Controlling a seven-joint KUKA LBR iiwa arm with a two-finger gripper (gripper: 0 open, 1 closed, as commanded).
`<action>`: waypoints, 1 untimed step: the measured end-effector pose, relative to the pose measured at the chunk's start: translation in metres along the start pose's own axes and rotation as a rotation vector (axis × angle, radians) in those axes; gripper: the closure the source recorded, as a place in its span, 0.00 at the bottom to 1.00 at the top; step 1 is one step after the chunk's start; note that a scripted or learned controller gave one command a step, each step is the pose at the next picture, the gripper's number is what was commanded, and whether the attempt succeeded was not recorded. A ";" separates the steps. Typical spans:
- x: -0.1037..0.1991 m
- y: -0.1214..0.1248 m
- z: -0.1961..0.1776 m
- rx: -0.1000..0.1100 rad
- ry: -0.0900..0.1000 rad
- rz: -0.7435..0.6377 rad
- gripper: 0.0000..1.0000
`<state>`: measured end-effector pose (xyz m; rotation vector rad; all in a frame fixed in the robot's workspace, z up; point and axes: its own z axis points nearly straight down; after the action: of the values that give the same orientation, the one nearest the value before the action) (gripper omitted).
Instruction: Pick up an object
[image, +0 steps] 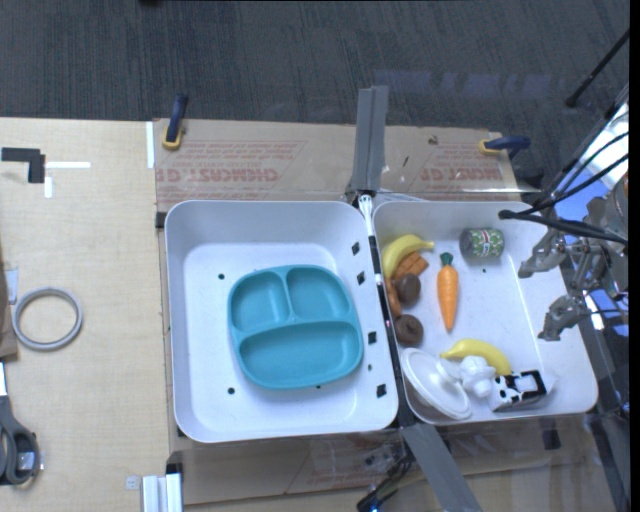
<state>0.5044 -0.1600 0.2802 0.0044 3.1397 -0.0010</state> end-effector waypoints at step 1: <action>-0.037 0.037 0.126 -0.001 0.002 -0.086 0.00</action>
<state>0.5419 -0.1236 0.1545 -0.1312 3.1389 0.0007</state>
